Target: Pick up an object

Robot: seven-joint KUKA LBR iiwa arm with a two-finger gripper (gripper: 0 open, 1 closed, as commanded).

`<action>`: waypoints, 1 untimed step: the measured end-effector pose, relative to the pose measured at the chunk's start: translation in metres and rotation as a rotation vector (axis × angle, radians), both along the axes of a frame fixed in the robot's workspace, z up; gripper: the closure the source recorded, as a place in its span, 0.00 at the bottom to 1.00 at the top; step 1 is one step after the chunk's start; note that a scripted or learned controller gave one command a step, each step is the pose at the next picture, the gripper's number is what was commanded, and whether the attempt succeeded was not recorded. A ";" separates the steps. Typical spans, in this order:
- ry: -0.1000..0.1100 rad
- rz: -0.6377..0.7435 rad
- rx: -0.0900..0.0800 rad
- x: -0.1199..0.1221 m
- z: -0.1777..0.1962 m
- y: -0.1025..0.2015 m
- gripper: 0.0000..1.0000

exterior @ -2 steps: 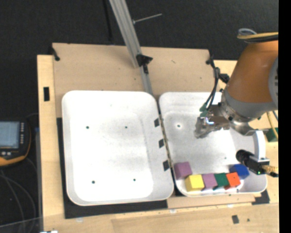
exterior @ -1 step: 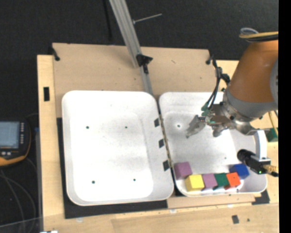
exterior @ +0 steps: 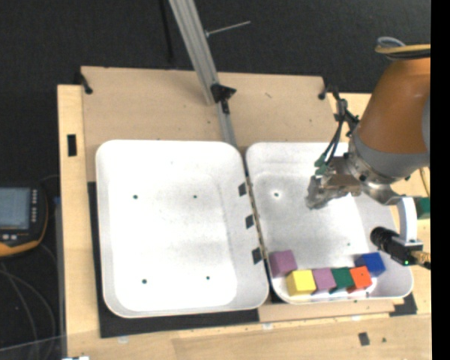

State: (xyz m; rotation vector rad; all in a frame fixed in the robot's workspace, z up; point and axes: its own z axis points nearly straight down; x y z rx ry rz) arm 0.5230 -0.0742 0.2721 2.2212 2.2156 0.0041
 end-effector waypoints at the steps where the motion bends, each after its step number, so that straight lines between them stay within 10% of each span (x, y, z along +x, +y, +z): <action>1: 0.006 0.011 0.003 -0.001 -0.024 0.069 1.00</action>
